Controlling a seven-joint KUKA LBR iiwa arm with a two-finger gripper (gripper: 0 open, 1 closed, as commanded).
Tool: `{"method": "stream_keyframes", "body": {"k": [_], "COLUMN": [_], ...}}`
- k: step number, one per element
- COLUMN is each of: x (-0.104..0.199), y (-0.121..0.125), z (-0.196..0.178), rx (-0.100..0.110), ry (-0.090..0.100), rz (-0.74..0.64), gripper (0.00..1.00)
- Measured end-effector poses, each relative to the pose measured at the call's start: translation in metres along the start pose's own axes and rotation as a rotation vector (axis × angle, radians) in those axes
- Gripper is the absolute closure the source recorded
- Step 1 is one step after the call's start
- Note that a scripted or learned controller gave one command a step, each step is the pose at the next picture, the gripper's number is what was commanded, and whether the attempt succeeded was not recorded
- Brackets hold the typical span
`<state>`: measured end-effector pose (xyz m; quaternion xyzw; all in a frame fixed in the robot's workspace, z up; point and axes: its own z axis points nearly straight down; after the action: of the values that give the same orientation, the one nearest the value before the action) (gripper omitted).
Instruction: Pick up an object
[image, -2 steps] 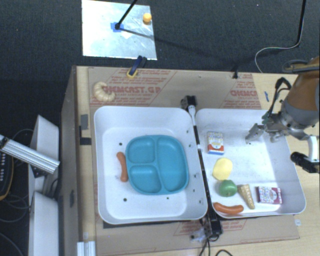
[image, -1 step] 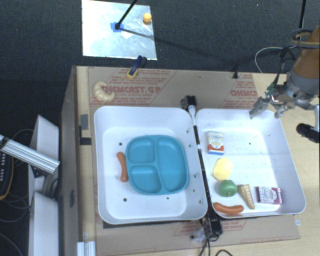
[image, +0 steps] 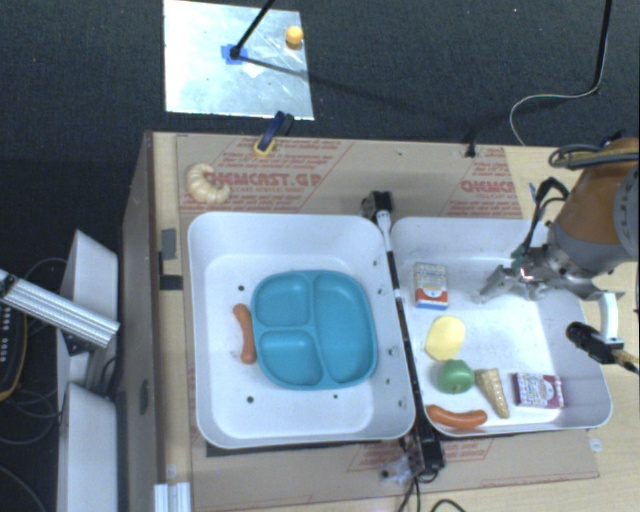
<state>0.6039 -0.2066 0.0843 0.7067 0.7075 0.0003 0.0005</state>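
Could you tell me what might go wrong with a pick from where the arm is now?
The yellow lemon, green fruit and cone sit packed together, so the claw may knock neighbours. The sausage lies against the right bin's front wall, leaving little room.

Two bins sit side by side on the bench (image: 330, 165); the left bin (image: 215, 300) holds a divided tray (image: 313, 328) with a sausage (image: 244, 333) just to its left. In the right bin (image: 580, 400), a small carton (image: 431, 284) lies toward the back with a lemon (image: 445, 337) in front of it, then an apple (image: 455, 376), then a second sausage (image: 456, 417) at the front wall. A cone (image: 492, 391) lies right of the apple and a packet (image: 537, 390) right of the cone, while the gripper (image: 520, 278) hangs over the bin's back right part
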Motion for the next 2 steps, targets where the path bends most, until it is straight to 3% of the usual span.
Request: {"method": "stream_keyframes", "body": {"k": [1,2], "x": [0.000,0.000], "y": [0.066,-0.022], "z": [-0.072,-0.080], "rx": [-0.005,-0.001], "ry": [-0.002,-0.001], "rz": [-0.003,0.000], "gripper": [0.00,0.00]}}
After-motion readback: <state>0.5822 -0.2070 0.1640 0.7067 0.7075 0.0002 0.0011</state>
